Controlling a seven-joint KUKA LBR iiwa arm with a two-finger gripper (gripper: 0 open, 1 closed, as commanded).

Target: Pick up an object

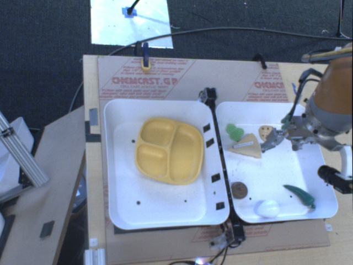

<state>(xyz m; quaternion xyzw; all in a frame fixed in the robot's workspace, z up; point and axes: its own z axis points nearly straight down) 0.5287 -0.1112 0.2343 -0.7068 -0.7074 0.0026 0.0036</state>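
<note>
low over the right bin [331, 206], the end effector [271, 142] reaches in from the right on the grey arm [331, 106] with its orange band. whether it is apart or together, i cannot tell; it sits just beside the upper right edge of a pale cheese wedge [246, 148] and nothing is seen clamped in it. a small tan piece [266, 131] lies just above it, and a green toy [235, 131] sits near the wedge's left. lower in this bin lie a brown disc [239, 190], a white egg [268, 208] and a green pepper [299, 195]. the left bin [121, 164] holds a yellow divided plate [169, 150]. both bins rest on the counter [182, 76].
</note>
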